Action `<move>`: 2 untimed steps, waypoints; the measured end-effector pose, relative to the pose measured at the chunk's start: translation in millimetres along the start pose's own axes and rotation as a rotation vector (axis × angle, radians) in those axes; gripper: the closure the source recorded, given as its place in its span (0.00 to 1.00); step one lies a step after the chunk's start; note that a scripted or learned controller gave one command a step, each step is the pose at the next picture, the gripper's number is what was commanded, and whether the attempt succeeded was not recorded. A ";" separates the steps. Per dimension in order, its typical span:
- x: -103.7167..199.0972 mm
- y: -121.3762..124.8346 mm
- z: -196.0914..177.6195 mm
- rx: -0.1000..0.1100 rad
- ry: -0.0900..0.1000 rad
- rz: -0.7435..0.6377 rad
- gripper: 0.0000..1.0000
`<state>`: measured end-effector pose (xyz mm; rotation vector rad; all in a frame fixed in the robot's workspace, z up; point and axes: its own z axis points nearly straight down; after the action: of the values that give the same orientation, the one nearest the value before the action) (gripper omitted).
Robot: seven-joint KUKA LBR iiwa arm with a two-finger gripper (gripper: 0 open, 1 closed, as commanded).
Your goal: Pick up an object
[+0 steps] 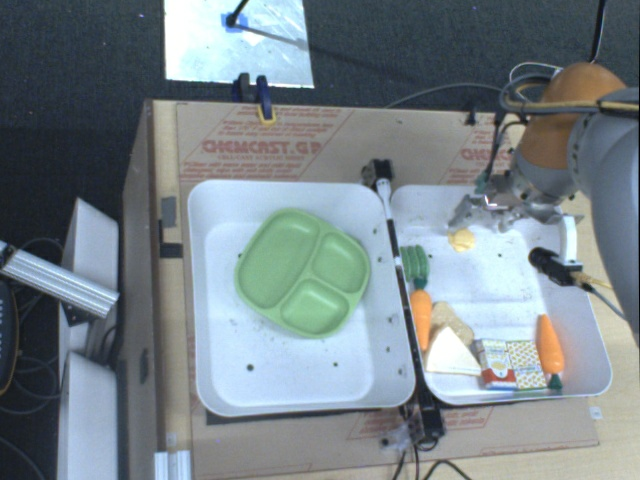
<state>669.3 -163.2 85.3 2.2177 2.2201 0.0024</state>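
Note:
My gripper (pixel 488 213) hangs over the far part of the right bin (pixel 590 368), its fingers apart with nothing between them. A small yellow object (pixel 462 239) lies on the bin floor just in front of the left fingertip, seemingly apart from it. Nearer the front lie a green toy (pixel 414 265), an orange carrot (pixel 421 318), a tan piece (pixel 447 320), a pale cheese wedge (pixel 450 353), two small printed boxes (pixel 510 360) and a second carrot (pixel 549 343). The grey arm with its orange band (pixel 570 118) comes in from the right.
The left bin (pixel 215 368) holds a green divided plate (pixel 303 271). A dark divider with clamps (pixel 396 268) runs between the bins. A black fitting with a white strap (pixel 552 262) sticks out over the right bin's right side. Cardboard (pixel 300 143) lies behind the bins.

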 end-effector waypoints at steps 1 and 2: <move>64.0 0.3 0.2 0.000 0.002 -0.004 0.00; 46.6 -75.4 0.6 0.003 0.001 0.000 0.00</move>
<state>593.8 -116.7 84.4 2.2197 2.2220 0.0003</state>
